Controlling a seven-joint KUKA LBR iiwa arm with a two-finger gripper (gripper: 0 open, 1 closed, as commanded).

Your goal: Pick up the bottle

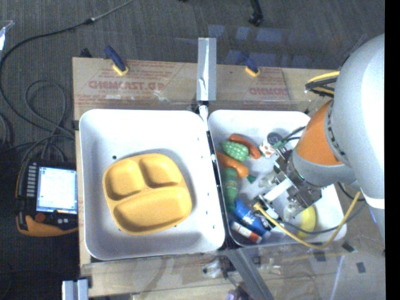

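Two white bins sit side by side on the surface (156, 86). The left bin (94, 167) holds a yellow divided tray (148, 191) with open floor all round it. The right bin (215, 124) is crowded, and my arm (337, 142) covers its right half, leaving little free room there. My tool (278, 195) hangs low over the clutter in the middle of the right bin; I cannot tell how it is set. The bottle (232, 185), green and slender, lies lengthwise along that bin's left wall, just left of my tool. An orange and green toy (239, 147) lies above it, a blue object (247, 216) below, both hard to identify. A yellow object (307, 217) shows partly under my wrist.
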